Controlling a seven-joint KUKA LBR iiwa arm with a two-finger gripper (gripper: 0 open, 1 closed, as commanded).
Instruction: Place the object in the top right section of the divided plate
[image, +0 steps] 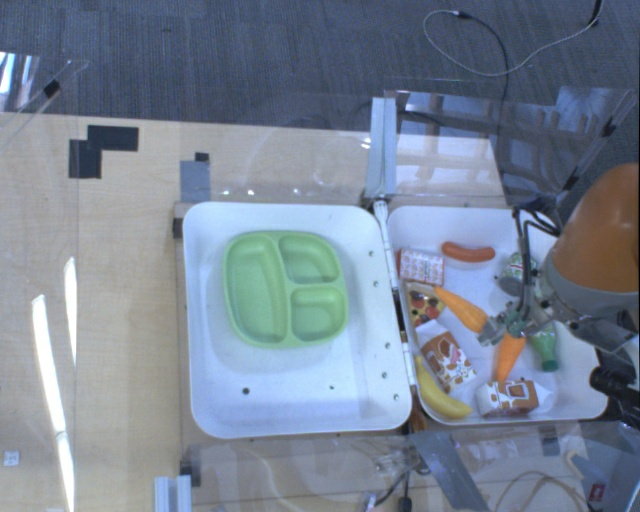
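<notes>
A light green divided plate (285, 290) lies in the left bin (215, 400), and all its sections are bare, including the top right one (308, 260). My gripper (510, 326) hangs low in the right bin (590, 405), under the orange wrist band. It is right above the upper end of a small orange carrot (508, 358). Whether it touches the carrot is unclear. A larger orange carrot-like piece (462, 310) lies just left of it.
The right bin also holds a sausage (468, 252), a banana (440, 395), a red-and-white packet (421, 266), a patterned packet (447, 362), a small carton (515, 398) and a green bottle (545, 348). A raised divider (390, 300) separates the bins.
</notes>
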